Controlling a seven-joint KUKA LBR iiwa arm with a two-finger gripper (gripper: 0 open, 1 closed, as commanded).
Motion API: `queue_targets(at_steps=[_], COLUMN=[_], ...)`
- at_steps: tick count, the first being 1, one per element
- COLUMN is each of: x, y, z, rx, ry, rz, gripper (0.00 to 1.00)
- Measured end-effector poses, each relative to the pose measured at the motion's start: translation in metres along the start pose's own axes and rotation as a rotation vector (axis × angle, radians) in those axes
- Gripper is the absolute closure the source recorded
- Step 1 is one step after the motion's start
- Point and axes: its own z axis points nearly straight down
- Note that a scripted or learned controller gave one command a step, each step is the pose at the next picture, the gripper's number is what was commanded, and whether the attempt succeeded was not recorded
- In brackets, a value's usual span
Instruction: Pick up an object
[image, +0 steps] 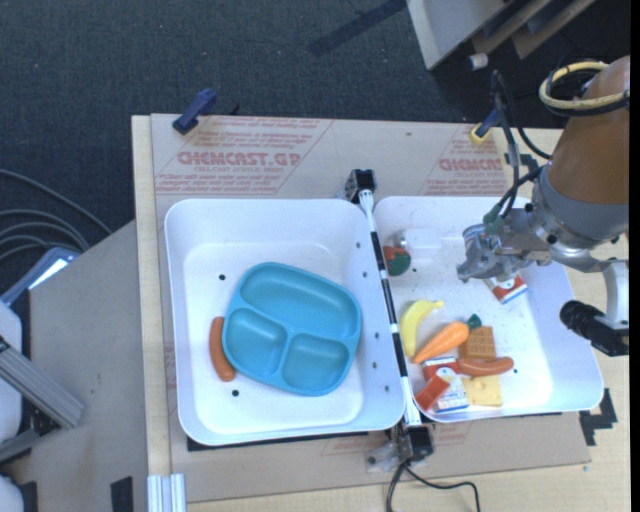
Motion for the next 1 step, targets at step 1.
queue_targets(at_steps=[1], x=[-0.0240], y=[0.0240], z=[0.0004], rx=[-0.001], ry=[0.000], rz=[0.000], gripper=[1.00])
